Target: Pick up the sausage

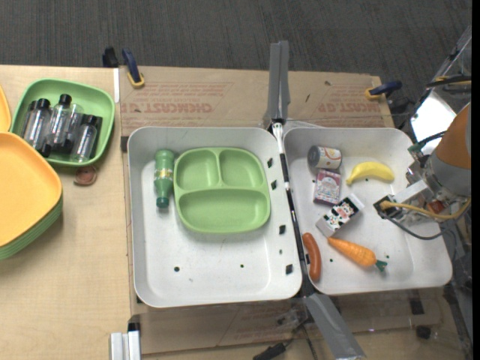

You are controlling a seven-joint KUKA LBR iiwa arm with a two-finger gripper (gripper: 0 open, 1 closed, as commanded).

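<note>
The sausage [312, 256] is a short red-brown link lying lengthwise against the left wall of the right bin [420, 270], near its front corner. An orange carrot [355, 252] lies just to the right of it. My gripper [421, 195] hangs over the right side of the right bin, well to the right of the sausage and a little farther back. Nothing shows in its grasp. The arm's orange band [457, 142] is at the view's right edge.
The right bin also holds a banana [370, 172], a small can [324, 156], a pink packet [328, 186] and a small black-and-white box [340, 215]. In the left bin [202, 276] are a green divided plate [222, 189] and a green bottle [163, 176].
</note>
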